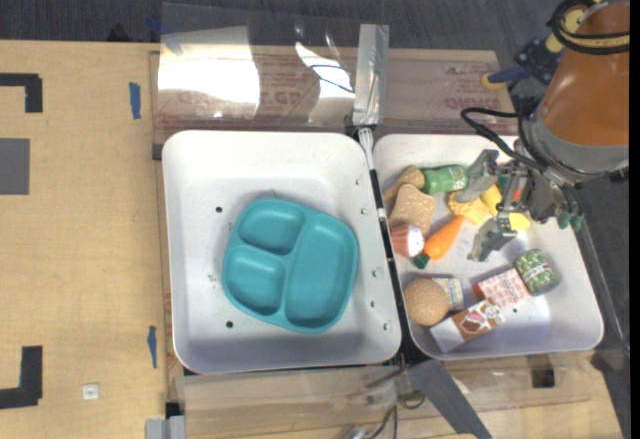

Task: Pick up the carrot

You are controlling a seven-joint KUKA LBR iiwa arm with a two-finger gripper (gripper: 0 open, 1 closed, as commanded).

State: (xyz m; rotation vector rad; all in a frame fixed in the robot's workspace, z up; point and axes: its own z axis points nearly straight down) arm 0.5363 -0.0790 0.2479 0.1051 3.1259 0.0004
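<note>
My pincer point(497, 212), spread and holding nothing, hovers right of the small orange plastic carrot point(444, 236); next: shift left, descend.

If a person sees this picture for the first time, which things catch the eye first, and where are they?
The big teal divided plate lies alone in the left bin. The right bin holds a crowded heap of toy food, where the orange carrot lies near the middle. The gripper of the grey and orange arm hangs over that heap, just right of the carrot.
</note>
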